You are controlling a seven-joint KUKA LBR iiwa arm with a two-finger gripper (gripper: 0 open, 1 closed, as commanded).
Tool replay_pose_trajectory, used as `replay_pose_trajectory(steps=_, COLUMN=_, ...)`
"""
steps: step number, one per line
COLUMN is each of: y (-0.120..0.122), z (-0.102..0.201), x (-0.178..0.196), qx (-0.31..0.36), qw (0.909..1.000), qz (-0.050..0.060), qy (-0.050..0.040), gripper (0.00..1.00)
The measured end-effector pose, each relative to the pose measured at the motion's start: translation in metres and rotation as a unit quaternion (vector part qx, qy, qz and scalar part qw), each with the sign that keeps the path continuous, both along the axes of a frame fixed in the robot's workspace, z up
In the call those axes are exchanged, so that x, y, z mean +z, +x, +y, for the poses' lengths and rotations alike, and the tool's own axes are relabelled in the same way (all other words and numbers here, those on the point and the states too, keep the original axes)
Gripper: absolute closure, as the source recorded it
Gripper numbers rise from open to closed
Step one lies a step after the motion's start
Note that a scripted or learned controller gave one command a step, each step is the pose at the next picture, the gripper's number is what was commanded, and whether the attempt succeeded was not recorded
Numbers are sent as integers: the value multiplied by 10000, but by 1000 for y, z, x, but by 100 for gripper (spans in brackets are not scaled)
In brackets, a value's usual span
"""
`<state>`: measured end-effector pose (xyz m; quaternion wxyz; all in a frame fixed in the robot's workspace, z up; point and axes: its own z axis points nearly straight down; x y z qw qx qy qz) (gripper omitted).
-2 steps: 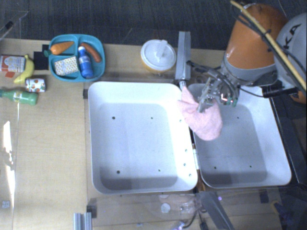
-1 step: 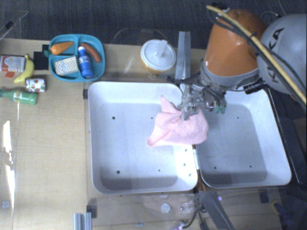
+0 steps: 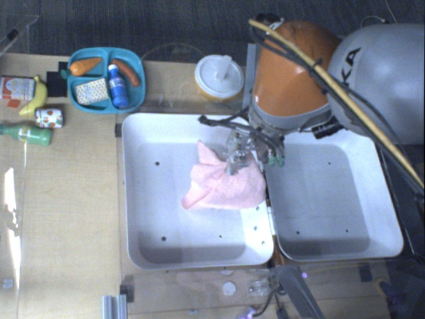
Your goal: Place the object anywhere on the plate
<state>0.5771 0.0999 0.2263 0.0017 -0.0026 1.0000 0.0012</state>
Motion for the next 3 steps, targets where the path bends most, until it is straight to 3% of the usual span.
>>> replay_pose_trajectory(steps=2, y=-57, z=96, x=-2, qx=1, qw=10000, qz=2, qy=1, gripper=100)
replay_pose_trajectory(steps=3, y=-57, z=96, x=-2, qx=0, qw=10000, qz=0, qy=2, gripper=0)
